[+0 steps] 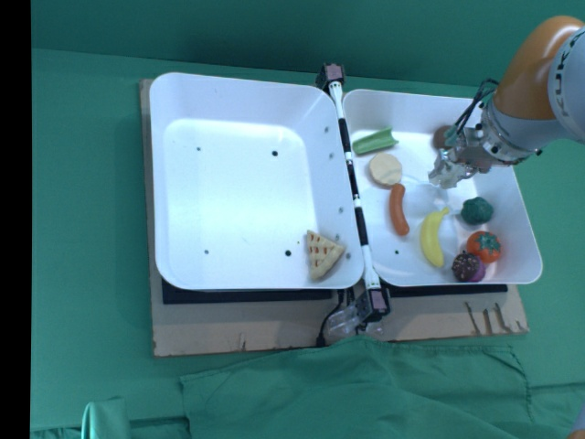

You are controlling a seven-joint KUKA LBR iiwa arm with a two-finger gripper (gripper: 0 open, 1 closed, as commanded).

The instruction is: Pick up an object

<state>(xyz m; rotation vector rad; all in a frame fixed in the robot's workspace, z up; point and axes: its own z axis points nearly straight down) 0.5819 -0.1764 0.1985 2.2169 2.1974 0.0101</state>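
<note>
From the overhead camera, you see the arm point(548, 71) reach in from the right, with the gripper point(445, 176) low over the right bin point(526, 236), near that bin's far right part. You cannot tell from this angle how the tool is set; the tip is small and partly masked by the wrist. No object is visibly in it.

Locate the candidates relative to the tool. The banana point(433, 237) lies just below the tip, toward the near wall. The sausage point(398, 208) lies to the left and slightly nearer you. The round cracker point(385, 168) sits to the left at about tip level, and the green stick point(374, 141) lies beyond it, up and left. The dark green piece point(476, 210) sits just right and below. The tomato point(483, 245) and the dark berry point(467, 266) lie further below, close together at the near right corner. A brown item point(441, 136) sits just above the tool, partly hidden by it. The waffle wedge point(323, 253) lies well apart, in the left bin point(174, 135).

Judge the step as the approach: the tool is down among the objects, and nothing is lifted yet. The next move calls for centring over one object, most likely the banana or the dark green piece, then descending squarely, closing and lifting. Watch for neighbouring pieces being nudged.
</note>
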